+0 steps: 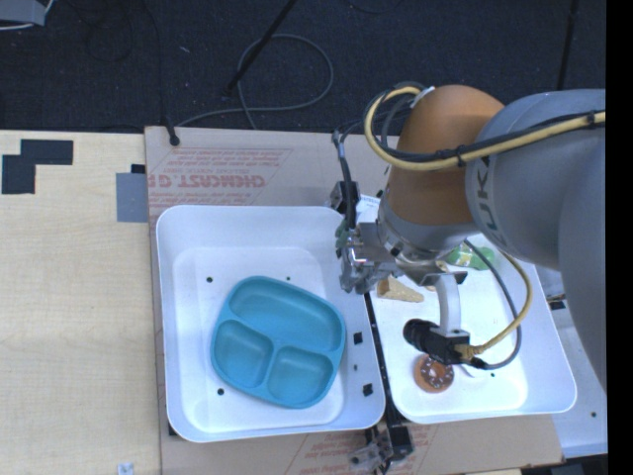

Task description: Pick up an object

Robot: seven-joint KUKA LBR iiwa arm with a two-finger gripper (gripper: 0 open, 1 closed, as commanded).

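Note:
My gripper [356, 267] hangs low over the left edge of the right bin [549, 384], close to the wall between the two bins. A tan wedge-shaped piece [402, 291] lies just to its right on the bin floor. A round brown cookie-like object [433, 374] rests nearer the front of the same bin. A green object [461, 257] peeks out from under the wrist, mostly hidden by the arm. The left bin [178, 265] holds a blue divided plate [277, 340].
The arm's grey body and orange band [440, 142] cover the back of the right bin. A black cable connector [427, 337] with a yellow hose hangs above the cookie. Cardboard [227, 171] lies under both bins, and wooden bench [69, 295] extends to the left.

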